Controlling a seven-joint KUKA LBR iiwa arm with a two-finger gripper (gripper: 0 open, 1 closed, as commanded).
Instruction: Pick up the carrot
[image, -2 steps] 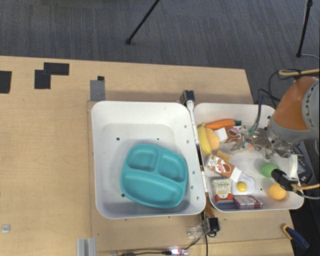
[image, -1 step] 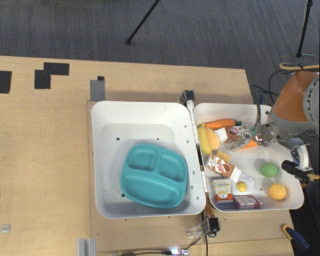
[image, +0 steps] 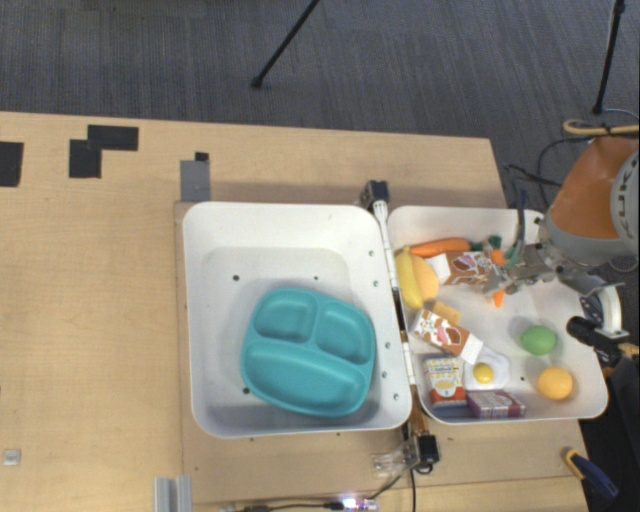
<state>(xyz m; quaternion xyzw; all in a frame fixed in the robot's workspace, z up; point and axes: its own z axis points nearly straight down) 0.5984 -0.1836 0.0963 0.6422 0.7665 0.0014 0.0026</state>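
Note:
The carrot (image: 440, 246) is orange and long. It lies along the far wall of the right bin (image: 590, 405), with its thick end toward a small green tuft. My gripper (image: 512, 276) reaches in from the right and hangs low over the middle of that bin. It is a little to the right of and nearer than the carrot, above a printed snack pouch (image: 470, 266). Small orange bits show close to its tip, and I cannot make out what they are.
The right bin also holds a banana (image: 406, 280), a brown pouch (image: 443, 333), a green lime (image: 538, 340), an orange (image: 555, 383), a small carton (image: 443, 377) and a purple box (image: 495, 404). A teal divided plate (image: 310, 350) lies in the left bin (image: 210, 300).

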